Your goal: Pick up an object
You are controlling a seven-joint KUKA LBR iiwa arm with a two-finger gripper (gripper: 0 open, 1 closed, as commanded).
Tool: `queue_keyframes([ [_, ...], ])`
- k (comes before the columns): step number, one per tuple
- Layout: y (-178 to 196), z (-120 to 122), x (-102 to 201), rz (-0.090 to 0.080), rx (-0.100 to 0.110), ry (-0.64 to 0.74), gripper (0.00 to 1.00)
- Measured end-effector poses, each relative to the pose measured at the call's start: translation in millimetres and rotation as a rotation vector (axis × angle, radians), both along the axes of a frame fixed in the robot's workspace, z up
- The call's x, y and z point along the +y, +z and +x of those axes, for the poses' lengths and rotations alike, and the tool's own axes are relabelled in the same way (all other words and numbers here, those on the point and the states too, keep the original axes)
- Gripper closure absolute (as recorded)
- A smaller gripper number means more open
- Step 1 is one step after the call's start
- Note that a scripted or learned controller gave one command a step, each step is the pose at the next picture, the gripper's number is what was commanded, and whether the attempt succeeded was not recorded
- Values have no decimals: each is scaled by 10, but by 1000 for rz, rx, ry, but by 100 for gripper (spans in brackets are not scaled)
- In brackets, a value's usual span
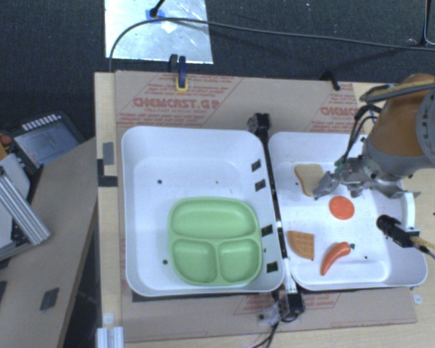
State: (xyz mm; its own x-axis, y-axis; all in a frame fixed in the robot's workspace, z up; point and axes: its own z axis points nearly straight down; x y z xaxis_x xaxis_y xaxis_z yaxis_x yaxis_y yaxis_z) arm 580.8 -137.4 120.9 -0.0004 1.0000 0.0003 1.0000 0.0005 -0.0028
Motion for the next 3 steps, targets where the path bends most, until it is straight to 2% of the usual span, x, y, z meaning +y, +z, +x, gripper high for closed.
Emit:
queue_keyframes([
  [1, 140, 21, -1, -2, -7, 1, 100],
  [3, 1354, 52, -97, -3, -11, 3, 100],
])
